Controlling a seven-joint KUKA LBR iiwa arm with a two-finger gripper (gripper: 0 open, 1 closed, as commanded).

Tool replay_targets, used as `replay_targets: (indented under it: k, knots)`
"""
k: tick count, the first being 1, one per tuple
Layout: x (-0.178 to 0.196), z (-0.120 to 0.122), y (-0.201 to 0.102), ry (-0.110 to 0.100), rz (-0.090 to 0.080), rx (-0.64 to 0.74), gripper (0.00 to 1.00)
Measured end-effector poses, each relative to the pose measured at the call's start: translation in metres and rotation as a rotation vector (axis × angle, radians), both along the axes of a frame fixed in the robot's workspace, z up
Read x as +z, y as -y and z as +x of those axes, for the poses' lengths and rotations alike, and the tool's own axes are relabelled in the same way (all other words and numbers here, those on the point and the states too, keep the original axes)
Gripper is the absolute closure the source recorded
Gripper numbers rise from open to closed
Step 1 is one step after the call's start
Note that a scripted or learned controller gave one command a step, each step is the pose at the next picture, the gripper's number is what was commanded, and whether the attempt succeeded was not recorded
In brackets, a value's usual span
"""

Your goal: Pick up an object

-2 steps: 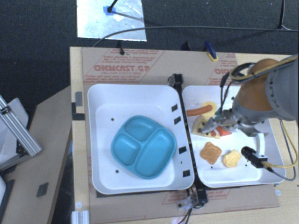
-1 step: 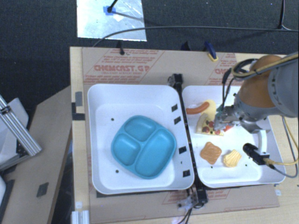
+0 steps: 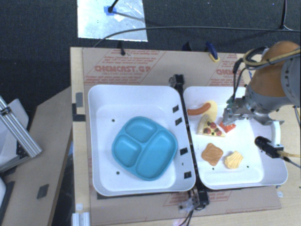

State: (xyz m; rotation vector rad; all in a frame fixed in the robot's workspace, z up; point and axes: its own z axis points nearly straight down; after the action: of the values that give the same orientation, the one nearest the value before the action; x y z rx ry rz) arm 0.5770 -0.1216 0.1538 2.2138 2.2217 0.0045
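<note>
The pizza slice (image 3: 210,126) sits in the right bin (image 3: 270,173), near the divider, with a small red piece (image 3: 228,127) touching its right edge; it looks like light, stiff plastic toy food, flat and probably a bit slick, so pinching across the narrow width seems the safest bet. The end effector (image 3: 231,117) hangs just right of it, above that red piece; can't tell how far open it is or if it's got anything. A sausage (image 3: 199,109), a cookie (image 3: 212,154) and a ridged yellow chip (image 3: 233,160) lie nearby; the blue plate (image 3: 144,148) sits in the left bin (image 3: 106,126).
</note>
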Motion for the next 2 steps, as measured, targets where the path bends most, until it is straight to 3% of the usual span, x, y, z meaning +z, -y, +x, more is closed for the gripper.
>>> replay_targets:
  k: [1,2]
  knots:
    - [0.047,-0.005,-0.004,0.000,0.001,0.001,1.00]
    - [0.058,-0.004,-0.004,-0.003,0.001,0.001,1.00]
